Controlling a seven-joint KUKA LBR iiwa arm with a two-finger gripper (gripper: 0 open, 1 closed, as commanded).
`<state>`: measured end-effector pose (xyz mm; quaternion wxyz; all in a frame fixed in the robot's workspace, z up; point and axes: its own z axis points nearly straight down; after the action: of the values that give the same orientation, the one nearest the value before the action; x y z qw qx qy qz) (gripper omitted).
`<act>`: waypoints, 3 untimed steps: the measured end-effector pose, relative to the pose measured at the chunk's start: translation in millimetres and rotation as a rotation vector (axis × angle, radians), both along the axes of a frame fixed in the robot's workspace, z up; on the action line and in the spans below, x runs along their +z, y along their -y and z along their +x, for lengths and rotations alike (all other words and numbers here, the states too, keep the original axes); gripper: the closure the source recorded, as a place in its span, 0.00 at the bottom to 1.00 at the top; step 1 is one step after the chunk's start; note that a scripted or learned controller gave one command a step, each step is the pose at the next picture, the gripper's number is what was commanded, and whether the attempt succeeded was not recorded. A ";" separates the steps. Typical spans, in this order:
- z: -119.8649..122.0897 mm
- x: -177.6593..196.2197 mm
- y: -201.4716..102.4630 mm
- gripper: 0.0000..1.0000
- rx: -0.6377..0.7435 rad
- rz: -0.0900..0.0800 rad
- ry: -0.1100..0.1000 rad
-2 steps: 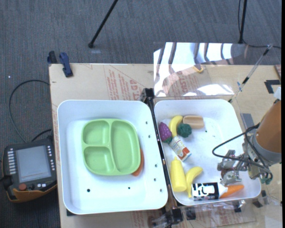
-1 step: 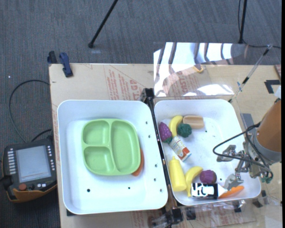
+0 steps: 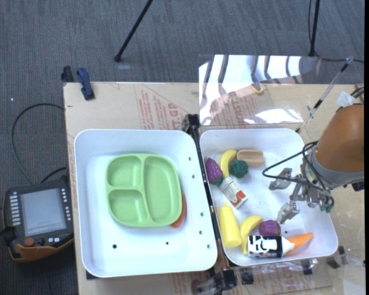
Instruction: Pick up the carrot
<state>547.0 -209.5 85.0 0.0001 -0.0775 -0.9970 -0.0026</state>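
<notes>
Hand (image 3: 293, 209) hung open over right bin (image 3: 313, 165), carrot (image 3: 301, 239) lay just below, near bottle (image 3: 267, 246)

Two white bins sit on the worktop: a left bin (image 3: 86, 165) and a right bin (image 3: 277, 137). There is one green divided plate (image 3: 143, 190), one carrot (image 3: 300, 240), two bananas (image 3: 227, 161) (image 3: 249, 225), two purple vegetables (image 3: 213, 171) (image 3: 269, 228), one broccoli (image 3: 238, 168), one yellow bottle (image 3: 229, 225).

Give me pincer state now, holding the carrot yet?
Pincer: cannot be told whether open or closed; nothing seen between it. It hangs over the right bin, above and left of the carrot, which lies on the bin floor.
</notes>
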 end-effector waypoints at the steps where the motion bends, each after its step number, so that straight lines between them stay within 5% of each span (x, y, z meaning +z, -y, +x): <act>1: -34.3 1.5 0.5 0.00 0.439 -0.001 0.004; 2: 50.0 17.3 0.2 0.00 0.353 -0.002 0.008; 3: -31.0 1.0 0.6 0.00 0.839 0.001 0.004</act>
<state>516.0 -210.1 86.0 -0.0009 0.3355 -0.9420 -0.0028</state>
